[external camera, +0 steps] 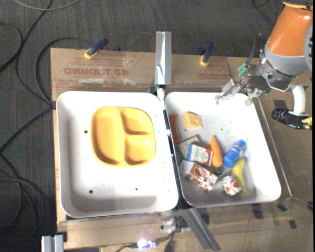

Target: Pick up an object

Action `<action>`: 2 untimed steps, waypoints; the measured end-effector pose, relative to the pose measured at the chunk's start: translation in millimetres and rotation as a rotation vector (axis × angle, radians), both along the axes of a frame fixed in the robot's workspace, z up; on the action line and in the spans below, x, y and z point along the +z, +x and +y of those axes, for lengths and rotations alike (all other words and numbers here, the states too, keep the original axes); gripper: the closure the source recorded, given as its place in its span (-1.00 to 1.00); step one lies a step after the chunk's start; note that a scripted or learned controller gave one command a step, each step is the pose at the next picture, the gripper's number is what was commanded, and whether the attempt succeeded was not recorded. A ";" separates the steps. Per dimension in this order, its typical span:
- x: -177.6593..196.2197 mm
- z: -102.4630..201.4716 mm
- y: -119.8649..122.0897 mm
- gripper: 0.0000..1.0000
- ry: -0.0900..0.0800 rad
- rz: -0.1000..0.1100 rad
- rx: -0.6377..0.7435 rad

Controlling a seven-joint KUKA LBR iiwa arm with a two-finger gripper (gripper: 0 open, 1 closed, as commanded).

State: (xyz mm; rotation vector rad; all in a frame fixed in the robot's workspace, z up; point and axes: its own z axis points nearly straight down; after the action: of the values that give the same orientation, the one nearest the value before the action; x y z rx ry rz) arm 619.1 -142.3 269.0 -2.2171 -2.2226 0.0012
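We see the pincer above the upper right corner of the right bin, its two fingers spread apart and grasping nothing. It hangs off the grey arm with the orange band, which enters from the right. Beneath the pincer the bin floor lies bare (the upper right part of this bin offers the most open room). The nearest object is a tan cracker-like square, lying apart from the rest toward the upper left. Lower down, the objects crowd together: an orange carrot touches a small blue-and-white carton, a blue bottle lies just beside the carrot, and a yellow banana sits below the bottle. A red-and-white carton and a small red can rest near the bottom edge. A reddish sausage-shaped piece lies along the left wall. The left bin holds a yellow compartment tray, with bare floor all around it. Both bins sit on the tabletop, where blue-and-yellow clamps grip the far edge.
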 end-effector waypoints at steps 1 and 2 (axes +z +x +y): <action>-169.0 27.7 9.8 -1.00 0.001 0.000 0.206; -181.2 18.8 51.5 -1.00 -0.003 -0.008 0.169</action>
State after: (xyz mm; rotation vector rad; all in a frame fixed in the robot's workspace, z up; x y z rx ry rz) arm 670.6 -123.4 87.8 -2.0269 -2.4076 -0.0040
